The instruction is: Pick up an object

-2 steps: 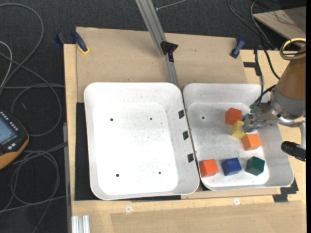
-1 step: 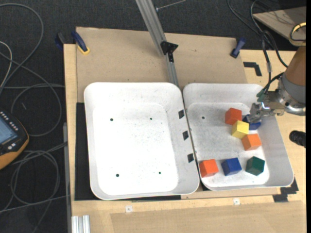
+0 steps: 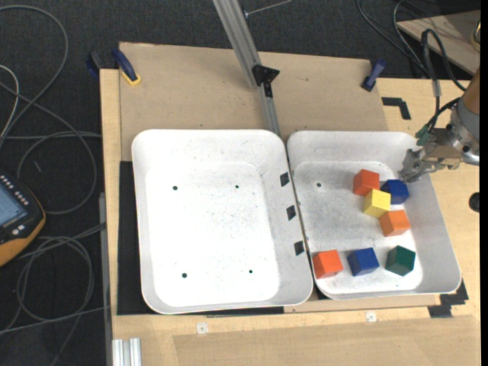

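Approach step, as I read it: nothing was lifted, and the pincer was sitting at the right bin's far right rim, not over a clear target.

Left to right:
- Left bin (image 3: 152, 158) bare white floor, no blocks in it.
- Right bin (image 3: 335, 145) held all seven blocks.
- Near row: orange cube (image 3: 328, 262) left, blue cube (image 3: 363, 261) middle, green block (image 3: 400, 259) right. All apart from each other, well apart from the pincer.
- Far cluster: red cube (image 3: 366, 181), yellow cube (image 3: 377, 202), a second blue cube (image 3: 395, 191), a second orange cube (image 3: 394, 222). Packed tight; red, yellow and blue looked touching.
- Pincer (image 3: 415, 166) just right of and beyond the far blue cube, near it but no block between the fingers. Couldn't tell how far open it was; too small and blurred.

Next move, my call: nearest candidate was the far blue cube, just left and near of the tips. It needs a short shift that way, then descent. Risk: neighbours crowd it, so a finger may land on yellow or red. The near-row cubes are the cleaner grab but a longer reach.
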You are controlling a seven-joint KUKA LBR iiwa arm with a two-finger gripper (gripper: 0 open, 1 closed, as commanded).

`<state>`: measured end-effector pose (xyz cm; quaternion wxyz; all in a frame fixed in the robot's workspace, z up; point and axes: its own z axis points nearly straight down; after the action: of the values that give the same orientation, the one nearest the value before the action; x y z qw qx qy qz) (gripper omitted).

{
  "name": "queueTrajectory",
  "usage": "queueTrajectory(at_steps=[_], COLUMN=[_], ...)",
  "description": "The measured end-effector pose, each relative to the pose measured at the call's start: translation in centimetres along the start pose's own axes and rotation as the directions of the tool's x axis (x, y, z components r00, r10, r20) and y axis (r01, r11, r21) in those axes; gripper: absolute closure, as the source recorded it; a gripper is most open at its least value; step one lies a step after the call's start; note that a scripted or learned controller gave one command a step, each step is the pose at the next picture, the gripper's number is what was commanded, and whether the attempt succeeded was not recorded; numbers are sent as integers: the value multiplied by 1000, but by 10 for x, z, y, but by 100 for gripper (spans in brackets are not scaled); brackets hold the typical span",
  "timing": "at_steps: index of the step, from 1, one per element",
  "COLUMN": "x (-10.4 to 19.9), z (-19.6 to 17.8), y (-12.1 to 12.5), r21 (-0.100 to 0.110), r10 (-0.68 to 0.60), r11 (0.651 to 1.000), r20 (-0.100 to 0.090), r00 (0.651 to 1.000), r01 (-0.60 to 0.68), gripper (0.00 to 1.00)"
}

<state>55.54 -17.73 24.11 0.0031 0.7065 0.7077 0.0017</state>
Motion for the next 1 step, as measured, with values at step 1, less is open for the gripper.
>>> queueTrajectory(at_steps=[1], x=[0], z=[-24], y=[1], r21=[3], r10=[0], r11=[1000], r20=[-1], r00=[1000], r01=[0], gripper=[100])
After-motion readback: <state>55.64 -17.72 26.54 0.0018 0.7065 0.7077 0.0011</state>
